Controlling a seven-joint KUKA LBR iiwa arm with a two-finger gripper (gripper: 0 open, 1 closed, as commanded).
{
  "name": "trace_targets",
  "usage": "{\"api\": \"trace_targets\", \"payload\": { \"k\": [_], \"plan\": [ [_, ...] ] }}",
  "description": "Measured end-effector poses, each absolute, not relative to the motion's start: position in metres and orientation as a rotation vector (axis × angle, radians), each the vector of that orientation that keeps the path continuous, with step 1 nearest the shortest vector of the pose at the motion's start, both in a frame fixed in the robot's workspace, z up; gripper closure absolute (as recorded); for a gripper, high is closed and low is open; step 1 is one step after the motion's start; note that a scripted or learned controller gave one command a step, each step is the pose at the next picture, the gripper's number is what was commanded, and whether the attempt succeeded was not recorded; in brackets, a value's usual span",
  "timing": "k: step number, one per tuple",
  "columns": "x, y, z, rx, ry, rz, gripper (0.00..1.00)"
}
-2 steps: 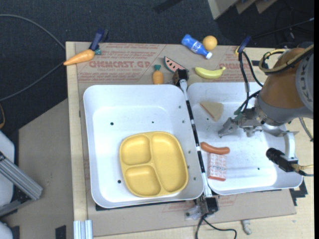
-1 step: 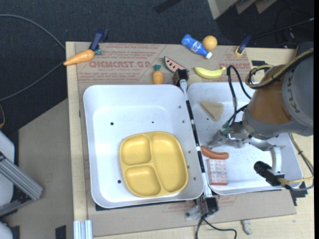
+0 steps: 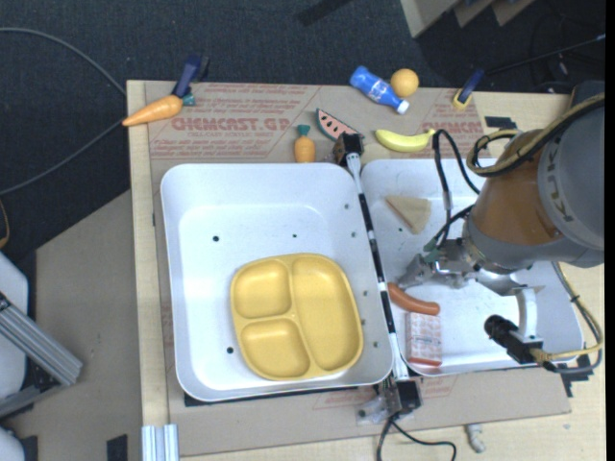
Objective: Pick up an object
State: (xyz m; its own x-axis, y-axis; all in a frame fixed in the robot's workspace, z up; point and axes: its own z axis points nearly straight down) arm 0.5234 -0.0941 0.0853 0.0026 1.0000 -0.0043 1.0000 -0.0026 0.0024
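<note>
In the right bin (image 3: 473, 332) lie a red-orange hot dog (image 3: 413, 302), a clear packet with red print (image 3: 424, 339) just in front of it, and a beige wedge of bread (image 3: 408, 211) toward the back. My gripper (image 3: 430, 265) hangs low over the bin's left part, just above and to the right of the hot dog. The grey arm with its orange band (image 3: 514, 209) covers the bin's right half. Nothing shows between the gripper and the bin floor.
The left bin (image 3: 197, 219) holds a yellow divided plate (image 3: 293, 313). Behind the bins lie a banana (image 3: 404, 140), a blue bottle (image 3: 377, 88), an orange (image 3: 405, 82), a watermelon slice (image 3: 331, 124) and a carrot (image 3: 152, 112). Black cables loop near the arm.
</note>
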Motion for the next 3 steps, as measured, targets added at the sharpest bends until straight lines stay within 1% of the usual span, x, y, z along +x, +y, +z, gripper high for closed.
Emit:
{"api": "trace_targets", "payload": {
  "k": [1, 2, 3],
  "plan": [
    [0.498, -0.092, 0.084, 2.223, 2.221, -0.002, 0.0],
    [0.555, -0.143, 0.13, 2.22, 2.22, 0.0, 0.0],
    [0.621, -0.09, 0.124, 2.218, 2.224, 0.003, 0.0]
  ]
}}
